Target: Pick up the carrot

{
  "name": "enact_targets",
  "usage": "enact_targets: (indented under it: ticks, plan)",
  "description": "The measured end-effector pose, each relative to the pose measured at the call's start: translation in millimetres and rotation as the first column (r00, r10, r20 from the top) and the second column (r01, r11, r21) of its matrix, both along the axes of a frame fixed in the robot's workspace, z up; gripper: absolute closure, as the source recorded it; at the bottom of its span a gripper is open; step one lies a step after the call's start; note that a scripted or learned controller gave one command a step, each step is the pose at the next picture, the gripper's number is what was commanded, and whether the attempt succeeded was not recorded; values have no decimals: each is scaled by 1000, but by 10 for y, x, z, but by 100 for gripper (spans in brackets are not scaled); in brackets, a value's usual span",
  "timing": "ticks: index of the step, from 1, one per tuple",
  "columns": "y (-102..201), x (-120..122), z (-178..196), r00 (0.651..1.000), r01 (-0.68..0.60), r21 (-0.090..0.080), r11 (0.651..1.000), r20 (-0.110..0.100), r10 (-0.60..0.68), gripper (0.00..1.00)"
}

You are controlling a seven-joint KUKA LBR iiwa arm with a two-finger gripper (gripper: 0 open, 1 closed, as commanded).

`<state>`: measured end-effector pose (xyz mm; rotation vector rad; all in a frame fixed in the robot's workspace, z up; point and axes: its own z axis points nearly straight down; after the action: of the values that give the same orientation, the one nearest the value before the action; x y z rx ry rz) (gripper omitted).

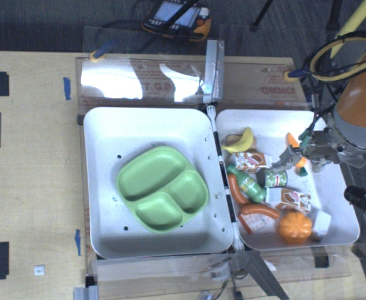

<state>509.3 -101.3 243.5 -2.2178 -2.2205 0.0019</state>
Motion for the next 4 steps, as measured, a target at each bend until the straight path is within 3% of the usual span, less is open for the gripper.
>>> enact_targets:
  ticks: [1,2,3,4]
  plan:
    - [-623,265,92,990,-141,-3,990,7,141,0]
    - [-928,561,-375,954,-300,-3,954,5,300,0]
    - [-1012,983,-1568,956,-293,-3,956,8,293,0]
    - [-965,539,-1577,987,-160,0,987,4,160,0]
